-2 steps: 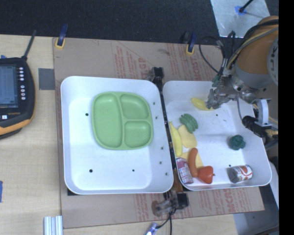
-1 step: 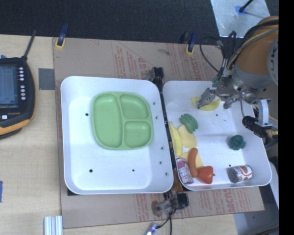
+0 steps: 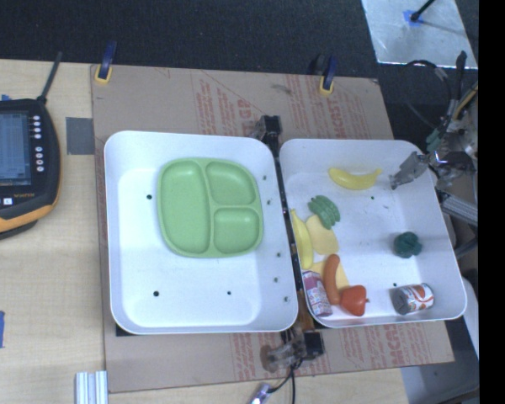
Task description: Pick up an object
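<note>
the gripper (image 3: 406, 173) hangs at the right bin's (image 3: 372, 312) far right rim; whether it is released or clenched i cannot tell. nearest lies the yellow banana (image 3: 354, 178), just beside it. this looks like the approach step; next it needs lowering squarely over the banana.

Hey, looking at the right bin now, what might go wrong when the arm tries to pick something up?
Most toys huddle against the right bin's left wall: the corn, carrot, tomato and a can touch or overlap, so a grab there may catch two things or hit the wall. The second can lies on its side and might roll away. The gripper sits near the far right edge, so reaching the pile means crossing the bin.
</note>
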You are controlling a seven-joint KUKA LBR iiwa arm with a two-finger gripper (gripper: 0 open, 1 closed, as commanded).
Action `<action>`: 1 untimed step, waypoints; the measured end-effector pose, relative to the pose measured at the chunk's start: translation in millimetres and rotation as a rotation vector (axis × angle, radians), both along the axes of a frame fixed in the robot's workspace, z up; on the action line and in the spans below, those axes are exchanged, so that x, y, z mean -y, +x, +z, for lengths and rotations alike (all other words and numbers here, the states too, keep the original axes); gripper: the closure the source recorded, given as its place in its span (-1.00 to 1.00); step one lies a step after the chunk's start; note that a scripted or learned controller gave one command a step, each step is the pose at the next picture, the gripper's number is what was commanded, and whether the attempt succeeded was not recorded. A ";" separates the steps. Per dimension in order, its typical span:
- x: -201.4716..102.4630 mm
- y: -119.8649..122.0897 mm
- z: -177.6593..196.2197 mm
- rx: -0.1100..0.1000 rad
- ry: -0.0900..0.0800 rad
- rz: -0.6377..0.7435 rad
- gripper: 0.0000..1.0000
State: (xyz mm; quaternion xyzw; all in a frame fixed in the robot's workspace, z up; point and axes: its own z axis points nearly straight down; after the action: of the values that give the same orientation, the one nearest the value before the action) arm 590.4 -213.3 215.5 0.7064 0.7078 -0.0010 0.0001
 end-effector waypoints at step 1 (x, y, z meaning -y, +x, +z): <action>-64.9 44.7 -47.0 -0.002 0.001 0.004 -1.00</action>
State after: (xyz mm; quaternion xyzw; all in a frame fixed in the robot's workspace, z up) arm 635.1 -148.4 168.5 0.7052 0.7090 -0.0014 -0.0008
